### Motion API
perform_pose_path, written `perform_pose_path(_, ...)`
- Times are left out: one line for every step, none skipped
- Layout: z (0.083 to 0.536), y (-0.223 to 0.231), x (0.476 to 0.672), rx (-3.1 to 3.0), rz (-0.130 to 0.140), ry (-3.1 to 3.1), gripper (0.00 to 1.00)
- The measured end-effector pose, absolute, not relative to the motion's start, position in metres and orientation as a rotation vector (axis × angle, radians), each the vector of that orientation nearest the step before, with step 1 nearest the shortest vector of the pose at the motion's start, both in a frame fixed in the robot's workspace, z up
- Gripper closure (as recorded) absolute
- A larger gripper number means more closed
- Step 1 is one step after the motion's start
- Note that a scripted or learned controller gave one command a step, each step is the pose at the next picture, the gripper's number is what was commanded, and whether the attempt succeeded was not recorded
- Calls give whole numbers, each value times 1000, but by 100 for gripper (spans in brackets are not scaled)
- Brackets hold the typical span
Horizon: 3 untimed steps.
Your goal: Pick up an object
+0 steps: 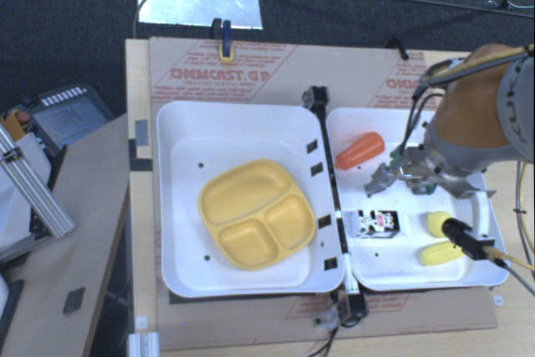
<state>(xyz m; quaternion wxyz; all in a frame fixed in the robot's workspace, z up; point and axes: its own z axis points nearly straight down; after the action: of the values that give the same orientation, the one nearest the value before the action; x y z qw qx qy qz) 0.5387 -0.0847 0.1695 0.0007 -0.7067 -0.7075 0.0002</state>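
Nearest us, item one: lower yellow piece [433, 254], lying near the front right corner of the right bin [376, 267], with the upper yellow piece [435, 221] just behind it; both sit close to the bin's far-right wall, which we judge leaves little room to close on them from that side. Item two: black-and-white packet [378, 222], flat on the bin floor near the divider, apart from the rest and so, in our judgement, easy to approach from above but thin to grip. Item three: orange carrot-shaped piece [359, 150], lying slantwise in the back left of the same bin, rounded and likely to roll. Item four: gripper [379, 182], reaching in from the right on the arm [472, 117] and hanging between the orange piece and the packet, touching neither that we can see; whether it is spread or clenched we cannot tell, and nothing shows within it. We take the pick as not yet made. Item five: left bin [188, 138], holding one yellow divided plate [255, 213], well apart from the gripper. Both bins rest on a cardboard sheet [276, 67] on the table.
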Motion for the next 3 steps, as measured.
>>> perform_pose_path(109, -90, 540, -2219, 2, -2221, 0)
perform_pose_path(122, -90, 541, -2222, -2, -2224, 100)
perform_pose_path(182, -91, 535, -2222, -6, -2229, 100)
